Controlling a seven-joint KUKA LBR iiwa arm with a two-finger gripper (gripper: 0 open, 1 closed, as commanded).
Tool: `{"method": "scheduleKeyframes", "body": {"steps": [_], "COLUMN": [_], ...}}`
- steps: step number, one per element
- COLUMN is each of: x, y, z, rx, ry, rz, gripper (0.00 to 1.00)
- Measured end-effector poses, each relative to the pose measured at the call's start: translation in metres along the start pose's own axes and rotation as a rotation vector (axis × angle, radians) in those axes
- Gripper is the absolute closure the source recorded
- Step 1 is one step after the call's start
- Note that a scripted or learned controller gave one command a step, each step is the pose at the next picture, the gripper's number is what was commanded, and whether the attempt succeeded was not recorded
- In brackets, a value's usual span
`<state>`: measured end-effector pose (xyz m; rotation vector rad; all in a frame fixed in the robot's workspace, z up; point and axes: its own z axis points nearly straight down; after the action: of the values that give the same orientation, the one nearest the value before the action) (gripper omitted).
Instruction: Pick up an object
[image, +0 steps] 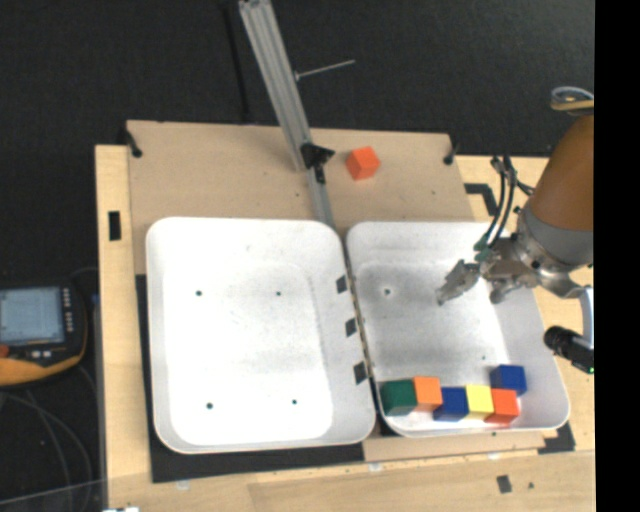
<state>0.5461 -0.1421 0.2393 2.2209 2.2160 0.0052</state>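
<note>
Two shallow white plastic bins sit side by side on the tan wooden tabletop (400, 160). The left bin (170, 330) touches the right bin (400, 245). Six small colourful cubes (455, 397) lie in a row along the right bin's front edge. One small orange cube (362, 163) lies on the tabletop behind the bins.

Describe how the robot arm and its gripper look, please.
The arm is thick and rounded, orange-brown at the top and grey lower down at the wrist. Thin dark and green cables run along its left side. The gripper is small, metallic grey, with slim fingers. Finer markings are too blurred to read.
</note>
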Motion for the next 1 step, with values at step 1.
{"method": "scheduleKeyframes", "body": {"steps": [1], "x": [-0.0206], "y": [-0.0227], "z": [0.0959], "rx": [0.012], "ry": [0.000], "rz": [0.000], "gripper": [0.00]}}
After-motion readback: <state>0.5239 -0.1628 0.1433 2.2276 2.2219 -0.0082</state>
